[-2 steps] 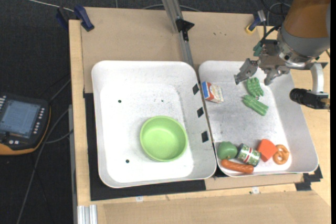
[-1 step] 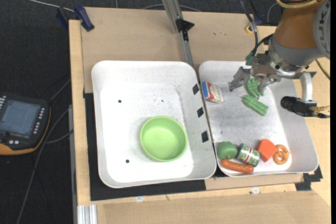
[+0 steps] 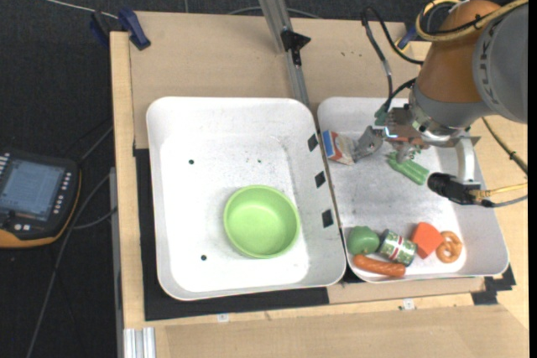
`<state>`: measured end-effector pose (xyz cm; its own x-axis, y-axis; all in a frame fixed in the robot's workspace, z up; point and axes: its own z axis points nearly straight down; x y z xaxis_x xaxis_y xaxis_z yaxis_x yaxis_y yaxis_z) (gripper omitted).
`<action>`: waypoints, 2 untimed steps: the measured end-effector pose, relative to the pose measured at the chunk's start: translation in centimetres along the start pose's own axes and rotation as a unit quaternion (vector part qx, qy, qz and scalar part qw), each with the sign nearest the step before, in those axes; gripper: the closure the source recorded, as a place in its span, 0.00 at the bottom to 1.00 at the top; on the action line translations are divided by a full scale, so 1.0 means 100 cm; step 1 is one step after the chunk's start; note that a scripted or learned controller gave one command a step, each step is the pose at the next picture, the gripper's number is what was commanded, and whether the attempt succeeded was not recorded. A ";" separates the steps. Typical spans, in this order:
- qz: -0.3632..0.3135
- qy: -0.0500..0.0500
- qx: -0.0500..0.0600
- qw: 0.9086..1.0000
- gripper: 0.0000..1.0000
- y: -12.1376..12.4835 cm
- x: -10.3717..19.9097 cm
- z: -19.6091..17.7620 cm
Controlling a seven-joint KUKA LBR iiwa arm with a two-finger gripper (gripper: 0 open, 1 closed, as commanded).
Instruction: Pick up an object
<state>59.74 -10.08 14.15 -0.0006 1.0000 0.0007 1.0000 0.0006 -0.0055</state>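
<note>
While the pincer (image 3: 388, 148) hovers, a round green bowl (image 3: 261, 220) sits apart.

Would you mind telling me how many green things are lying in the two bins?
3: a green bowl in the left bin; a green pepper at the right bin's near edge; a green cylinder below the gripper, which may hide more.

Wooden bench (image 3: 218, 46) on dark carpet (image 3: 50, 54)

I can't read any text from here. The small can (image 3: 396, 247) and the carton (image 3: 338, 148) in the right bin (image 3: 495, 260) carry printed labels, too small to read.
</note>
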 end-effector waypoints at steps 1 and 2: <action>0.000 0.000 -0.001 1.000 0.00 -0.001 0.000 0.048; 0.000 0.000 -0.004 1.000 1.00 0.001 0.000 0.035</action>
<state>59.80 -10.04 10.64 -0.0005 1.0000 0.0005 1.0000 0.0005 0.0016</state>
